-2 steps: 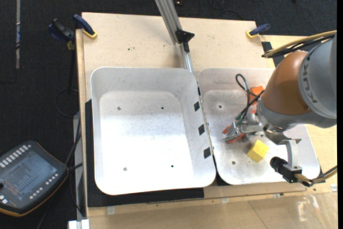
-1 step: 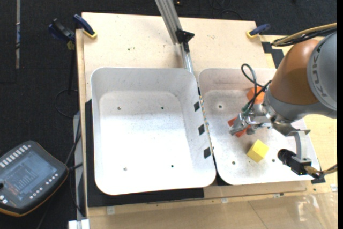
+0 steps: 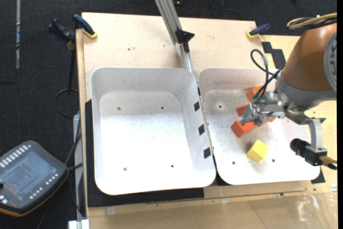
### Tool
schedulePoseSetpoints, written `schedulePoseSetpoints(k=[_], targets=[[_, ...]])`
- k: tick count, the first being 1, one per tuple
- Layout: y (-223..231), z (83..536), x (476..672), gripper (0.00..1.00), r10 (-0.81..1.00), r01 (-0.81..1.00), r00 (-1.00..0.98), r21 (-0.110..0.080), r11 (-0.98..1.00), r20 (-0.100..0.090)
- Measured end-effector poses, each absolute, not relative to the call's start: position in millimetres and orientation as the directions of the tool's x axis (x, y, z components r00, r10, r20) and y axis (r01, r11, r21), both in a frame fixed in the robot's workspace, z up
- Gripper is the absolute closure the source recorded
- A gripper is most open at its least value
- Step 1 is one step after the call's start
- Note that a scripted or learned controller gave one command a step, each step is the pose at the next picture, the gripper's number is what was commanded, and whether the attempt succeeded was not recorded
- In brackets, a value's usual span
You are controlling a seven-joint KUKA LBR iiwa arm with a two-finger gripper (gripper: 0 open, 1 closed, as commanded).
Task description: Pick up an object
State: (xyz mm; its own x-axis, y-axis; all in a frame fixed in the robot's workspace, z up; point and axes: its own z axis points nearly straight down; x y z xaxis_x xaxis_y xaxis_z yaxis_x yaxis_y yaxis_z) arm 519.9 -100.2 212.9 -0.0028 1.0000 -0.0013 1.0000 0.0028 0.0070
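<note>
- The grey arm with its orange band reaches in from the right, over the right-hand shallow white bin (image 3: 225, 177).
- Its two-finger gripper (image 3: 256, 114) sits low among a cluster of orange block-shaped pieces (image 3: 242, 125) in the middle of that bin.
- Whether the jaws are spread or closed cannot be told from this slanted view; the wrist and cabling cover them, and no piece can be seen held between them.
- A further orange piece (image 3: 253, 93) lies just beyond the gripper, toward the far side, partly hidden by the arm.
- A small yellow cube (image 3: 258, 150) rests apart from the cluster, nearer the front edge and well clear of the arm.
- The left-hand white bin (image 3: 107, 78) is the likely drop place once something is lifted.
- To do this step well, I judge the gripper should centre over a single orange piece rather than straddle two, close squarely on opposite flat faces, then rise straight up.
- A slow lift would show early if the piece slips or a neighbour drags along.
</note>
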Motion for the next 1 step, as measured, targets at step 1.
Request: schedulePoseSetpoints(k=[1], targets=[[-100.0,222.4,520.7,1.00,1.000,1.000,-0.002,0.002,0.002,-0.001]])
